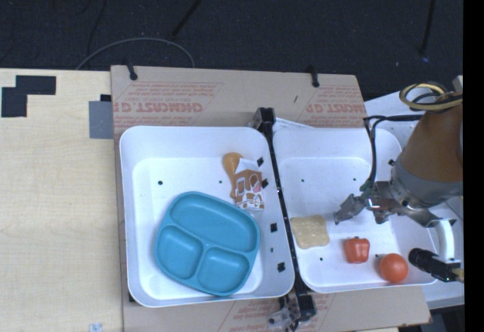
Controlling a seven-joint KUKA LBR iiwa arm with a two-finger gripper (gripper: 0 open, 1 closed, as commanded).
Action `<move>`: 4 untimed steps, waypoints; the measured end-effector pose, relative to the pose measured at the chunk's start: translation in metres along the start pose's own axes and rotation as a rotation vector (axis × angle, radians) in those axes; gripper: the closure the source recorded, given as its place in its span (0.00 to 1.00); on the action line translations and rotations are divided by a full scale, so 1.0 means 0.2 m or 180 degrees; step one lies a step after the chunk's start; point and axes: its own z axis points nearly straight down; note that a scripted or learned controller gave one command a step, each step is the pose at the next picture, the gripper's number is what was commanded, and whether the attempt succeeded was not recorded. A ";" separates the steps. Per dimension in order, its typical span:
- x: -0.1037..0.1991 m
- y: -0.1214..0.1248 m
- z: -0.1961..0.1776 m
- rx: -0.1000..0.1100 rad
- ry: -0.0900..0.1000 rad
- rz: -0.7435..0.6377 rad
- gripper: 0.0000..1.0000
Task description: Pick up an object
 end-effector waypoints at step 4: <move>0.05 0.04 0.04 -0.0028 -0.0008 -0.0005 1.00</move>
